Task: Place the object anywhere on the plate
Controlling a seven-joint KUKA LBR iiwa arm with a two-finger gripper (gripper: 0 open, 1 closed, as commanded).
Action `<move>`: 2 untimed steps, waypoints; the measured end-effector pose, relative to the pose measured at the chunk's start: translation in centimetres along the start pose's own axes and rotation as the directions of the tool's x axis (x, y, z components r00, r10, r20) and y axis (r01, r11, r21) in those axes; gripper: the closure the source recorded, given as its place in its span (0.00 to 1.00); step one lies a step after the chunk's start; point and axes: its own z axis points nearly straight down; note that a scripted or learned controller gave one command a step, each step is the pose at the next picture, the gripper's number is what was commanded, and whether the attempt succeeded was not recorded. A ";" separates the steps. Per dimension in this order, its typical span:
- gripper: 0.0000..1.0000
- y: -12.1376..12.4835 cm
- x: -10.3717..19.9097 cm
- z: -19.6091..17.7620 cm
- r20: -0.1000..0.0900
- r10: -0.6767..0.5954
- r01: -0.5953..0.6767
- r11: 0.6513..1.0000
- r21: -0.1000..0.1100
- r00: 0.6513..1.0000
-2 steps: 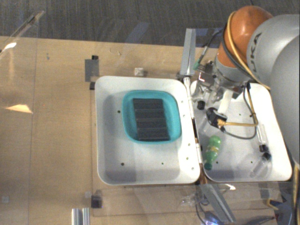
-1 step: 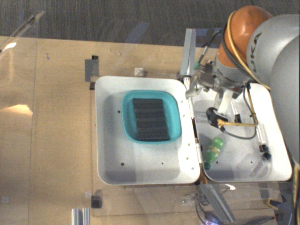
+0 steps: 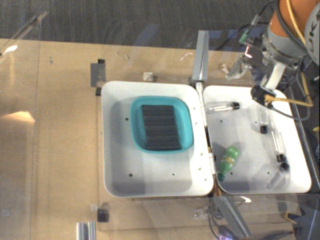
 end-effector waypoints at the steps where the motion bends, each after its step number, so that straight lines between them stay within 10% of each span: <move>1: 0.00 4.9 -5.2 -10.3 0.002 0.190 -0.190 0.982 0.001 0.982; 2: 0.00 6.1 -12.2 -10.6 0.004 0.384 -0.384 0.923 0.003 0.923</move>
